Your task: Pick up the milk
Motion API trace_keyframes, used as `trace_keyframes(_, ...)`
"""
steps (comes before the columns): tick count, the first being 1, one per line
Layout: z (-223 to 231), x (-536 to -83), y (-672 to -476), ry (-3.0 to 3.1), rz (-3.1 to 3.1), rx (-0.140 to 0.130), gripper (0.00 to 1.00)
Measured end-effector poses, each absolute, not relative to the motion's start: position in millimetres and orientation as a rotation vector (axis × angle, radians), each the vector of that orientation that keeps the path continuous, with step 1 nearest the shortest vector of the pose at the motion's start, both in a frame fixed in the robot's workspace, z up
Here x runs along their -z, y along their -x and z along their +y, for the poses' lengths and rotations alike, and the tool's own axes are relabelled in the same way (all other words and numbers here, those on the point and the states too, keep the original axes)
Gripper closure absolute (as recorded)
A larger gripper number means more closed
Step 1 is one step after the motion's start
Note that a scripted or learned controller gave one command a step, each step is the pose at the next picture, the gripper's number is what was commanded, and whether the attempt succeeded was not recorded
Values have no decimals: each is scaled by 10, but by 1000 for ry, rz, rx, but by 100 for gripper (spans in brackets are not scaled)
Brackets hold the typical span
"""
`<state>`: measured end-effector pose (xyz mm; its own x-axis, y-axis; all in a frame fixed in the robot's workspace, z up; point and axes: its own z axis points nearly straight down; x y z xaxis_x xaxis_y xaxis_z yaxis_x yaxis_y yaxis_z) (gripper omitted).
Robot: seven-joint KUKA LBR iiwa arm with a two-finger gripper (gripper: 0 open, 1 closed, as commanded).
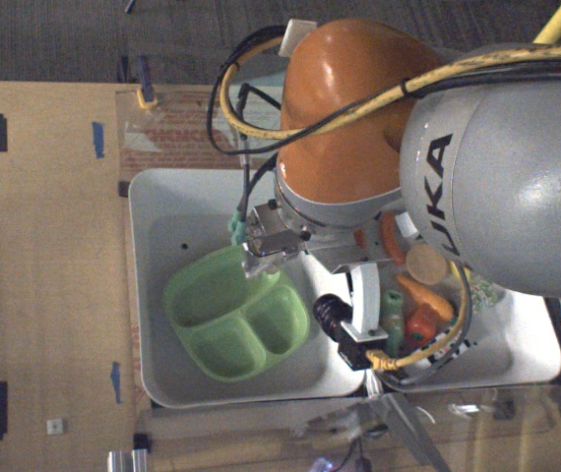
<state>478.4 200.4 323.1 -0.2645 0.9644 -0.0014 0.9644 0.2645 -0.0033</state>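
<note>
Biggest thing up close was the grey arm (pixel 477 165), blocking loads. Below it the gripper (pixel 259 254) hung over the edge of a green divided plate (pixel 231 327) in the bin on the view's left (pixel 153 224); couldn't tell if it was open or closed. As for the milk, I honestly couldn't pick it out, so no clue on looks. My guess was it sat in the cluttered other bin (pixel 531 352), so I'd shift over there before descending.

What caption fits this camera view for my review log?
Arm's gripper by the rim of a green divided plate in one white bin; toy foods lie in the other bin.
</note>
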Motion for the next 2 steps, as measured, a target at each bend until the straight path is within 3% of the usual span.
trace_keyframes(1,1536,-2503,-4990,2049,-2377,-9,100)
trace_keyframes(2,1891,-2676,-4784,1643,-2676,-4,100)
